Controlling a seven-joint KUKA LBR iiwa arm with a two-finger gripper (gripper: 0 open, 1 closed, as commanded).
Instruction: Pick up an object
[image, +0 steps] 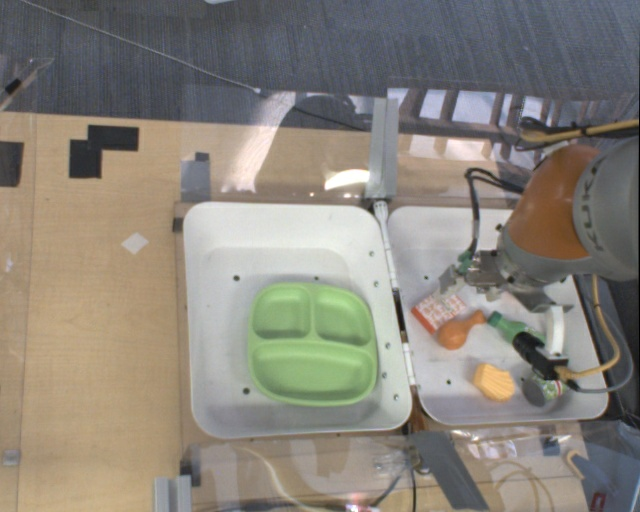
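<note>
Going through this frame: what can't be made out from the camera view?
Gripper: tucked under the wrist in the camera view; any grasp unreadable.
Right bin: far corner covered by the arm.
Green object: partly under the wrist, too small to identify.
Red-and-white packet: print too small.

The pale wooden worktop (90, 330) carried two shallow white bins side by side. One bin (440, 385) sat directly beneath the gripper (468, 272). The other bin (215, 300) sat just beyond the gripper, on the side away from the arm, and their rims ran close together. Well past that second bin from the gripper, black patches (100, 150) marked the wood. A small pale diamond-shaped piece (134, 242) lay nearer than the patches.
</note>
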